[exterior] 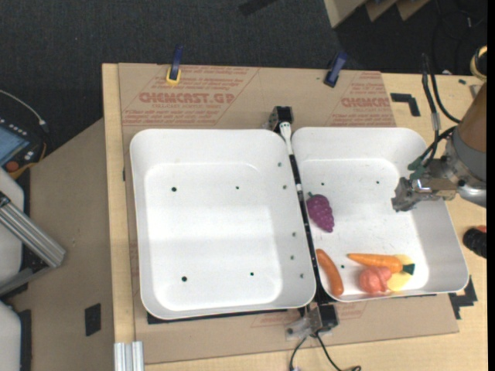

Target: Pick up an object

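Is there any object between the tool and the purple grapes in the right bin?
Nothing visible does. The tool is over the right side of the right bin, and bare white floor lies between it and the purple grapes. The carrot lies nearer the front wall.

Two white bins side by side, left bin [209, 222] and right bin [363, 153]. In the right one I count five toy foods: one purple grape bunch [320, 212], two orange carrots, a long one [377, 260] and a stubbier one [330, 272], one pink piece [373, 280], one small yellow piece [397, 282].
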Available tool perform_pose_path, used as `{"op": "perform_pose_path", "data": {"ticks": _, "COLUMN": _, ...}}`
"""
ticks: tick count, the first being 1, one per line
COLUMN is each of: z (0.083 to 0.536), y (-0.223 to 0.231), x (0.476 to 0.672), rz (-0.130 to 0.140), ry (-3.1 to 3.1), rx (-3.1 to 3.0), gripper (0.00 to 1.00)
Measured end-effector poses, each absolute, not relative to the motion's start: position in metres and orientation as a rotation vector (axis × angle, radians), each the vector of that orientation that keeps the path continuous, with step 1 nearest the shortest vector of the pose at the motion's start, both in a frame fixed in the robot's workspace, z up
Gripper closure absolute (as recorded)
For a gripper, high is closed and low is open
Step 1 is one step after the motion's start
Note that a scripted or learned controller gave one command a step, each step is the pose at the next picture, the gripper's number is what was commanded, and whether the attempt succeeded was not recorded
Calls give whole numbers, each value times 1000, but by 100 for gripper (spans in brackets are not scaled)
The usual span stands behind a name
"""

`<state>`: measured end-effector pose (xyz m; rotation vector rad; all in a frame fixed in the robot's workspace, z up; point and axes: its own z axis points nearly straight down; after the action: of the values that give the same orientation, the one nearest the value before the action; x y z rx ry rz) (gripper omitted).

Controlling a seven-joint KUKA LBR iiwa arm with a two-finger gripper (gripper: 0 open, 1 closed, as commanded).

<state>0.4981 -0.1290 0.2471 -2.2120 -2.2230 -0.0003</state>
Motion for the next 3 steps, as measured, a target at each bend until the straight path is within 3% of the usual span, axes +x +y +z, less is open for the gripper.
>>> {"op": "perform_pose_path", "data": {"ticks": 1, "z": 237, "y": -191, "x": 481, "rz": 2, "ry": -2214, "rx": -2225, "gripper": 100}}
{"op": "perform_pose_path", "data": {"ticks": 2, "z": 218, "y": -226, "x": 478, "rz": 3, "ry": -2216, "rx": -2223, "gripper": 100}}
{"op": "perform_pose_path", "data": {"ticks": 3, "z": 219, "y": -224, "x": 479, "rz": 0, "ry": -2220, "rx": -2221, "gripper": 0}}
